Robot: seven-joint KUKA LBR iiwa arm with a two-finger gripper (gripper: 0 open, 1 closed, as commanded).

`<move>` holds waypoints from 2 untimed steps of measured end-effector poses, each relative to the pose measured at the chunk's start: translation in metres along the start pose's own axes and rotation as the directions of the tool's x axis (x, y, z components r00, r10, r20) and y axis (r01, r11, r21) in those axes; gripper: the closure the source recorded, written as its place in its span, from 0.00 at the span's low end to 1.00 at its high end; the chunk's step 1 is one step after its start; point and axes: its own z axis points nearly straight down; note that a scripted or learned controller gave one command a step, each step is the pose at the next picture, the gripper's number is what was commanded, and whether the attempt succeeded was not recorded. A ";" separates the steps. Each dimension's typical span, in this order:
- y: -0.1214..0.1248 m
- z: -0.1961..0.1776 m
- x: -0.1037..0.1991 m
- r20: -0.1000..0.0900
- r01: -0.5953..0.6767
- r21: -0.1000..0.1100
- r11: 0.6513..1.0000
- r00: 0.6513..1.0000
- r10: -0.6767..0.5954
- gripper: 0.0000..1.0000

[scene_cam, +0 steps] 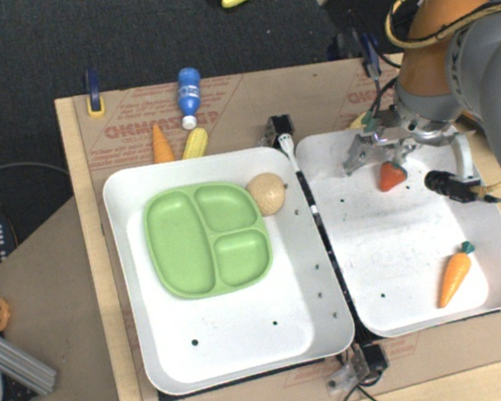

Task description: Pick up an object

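The gripper (383, 150) hangs over the small red plastic toy (392, 176), probably light, rigid and slippery; whether its fingers grasp it I cannot tell.

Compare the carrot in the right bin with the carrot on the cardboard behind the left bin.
The carrot in the right bin lies inside a white bin, at its near right corner; the carrot on the cardboard lies outside the bins, beside a corn cob. The first lies at a slant with its green top showing at the far end; the second points straight away, with no green visible. Both are orange and tapered.
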 end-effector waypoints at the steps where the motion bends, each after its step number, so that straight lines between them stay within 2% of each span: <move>1: -0.061 0.001 -0.025 -0.002 -0.009 0.012 1.000 1.000 0.009 0.00; 2: 0.000 0.000 -0.016 0.001 -0.003 -0.002 1.000 1.000 0.003 0.00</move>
